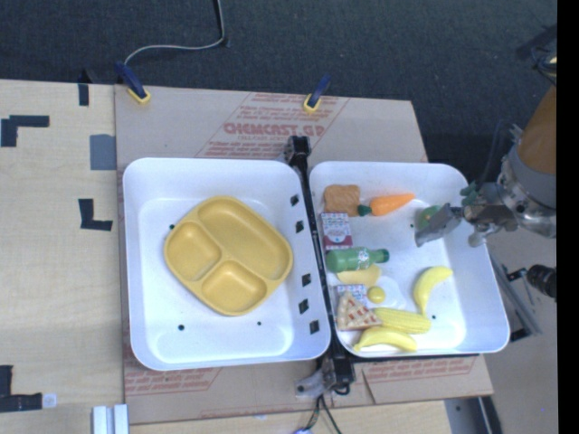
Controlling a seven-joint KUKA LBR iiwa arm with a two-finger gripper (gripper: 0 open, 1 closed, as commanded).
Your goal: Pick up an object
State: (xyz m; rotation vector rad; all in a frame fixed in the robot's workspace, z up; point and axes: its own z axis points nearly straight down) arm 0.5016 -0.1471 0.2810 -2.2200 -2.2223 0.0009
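Toy foods point(375, 278) strewn across right bin point(478, 283), none lifted.

Looks like a robotics lab test bench to me, not a home. I see a cardboard sheet point(262, 129) clamped to a plywood bench top point(54, 242) with yellow-and-blue spring clamps point(133, 87) at 11 and 12 o'clock. Two white bins point(145, 269) joined by black clips. Black tape marks point(90, 215) on the wood at 9 o'clock. Loose cable point(215, 16) over dark carpet point(380, 34) at 12. Toy plastic food point(391, 204) and a yellow compartment tray point(228, 255) as test props.
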